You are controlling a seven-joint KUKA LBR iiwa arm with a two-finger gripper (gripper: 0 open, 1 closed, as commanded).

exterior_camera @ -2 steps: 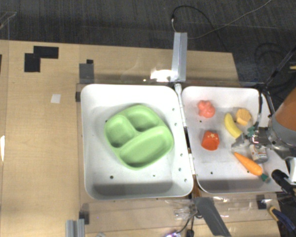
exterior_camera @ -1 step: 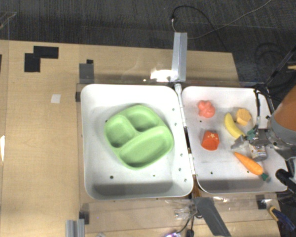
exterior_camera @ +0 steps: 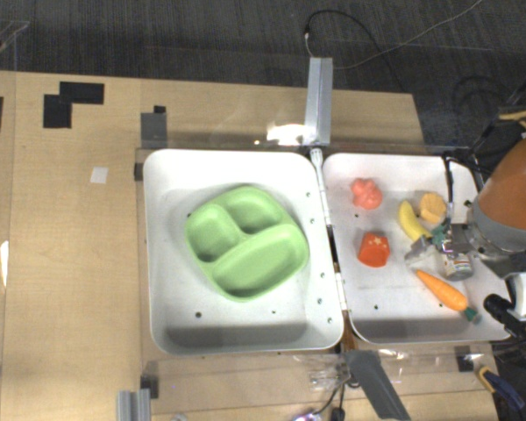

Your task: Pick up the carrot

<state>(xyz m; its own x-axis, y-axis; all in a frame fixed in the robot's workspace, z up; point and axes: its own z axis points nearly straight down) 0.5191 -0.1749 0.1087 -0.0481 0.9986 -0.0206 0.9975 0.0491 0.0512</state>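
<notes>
- The carrot (exterior_camera: pixel 444 291) lies flat on the floor of the right-hand bin (exterior_camera: pixel 377 318), toward the lower right of the frame, its narrow orange tip pointing up-left and its green stalk end down-right.
- The gripper (exterior_camera: pixel 440 251) hangs just above and to the upper left of the carrot, close to its tip. Nothing sits between the fingers, and I cannot tell from this angle how far apart they stand.
- By my reading the task is at its approach stage: the carrot has not been lifted, so the grasp and the raise are both left to do.
- Near neighbours in the same bin: a banana (exterior_camera: pixel 410 220) and a round yellow-orange piece (exterior_camera: pixel 432 207) just above the gripper, a red pepper-like piece (exterior_camera: pixel 373 249) to its left, and a pink piece (exterior_camera: pixel 366 193) higher up.
- The left-hand bin (exterior_camera: pixel 171 323) holds a green divided plate (exterior_camera: pixel 245 242).
- No brand, label or legible writing appears anywhere.
</notes>
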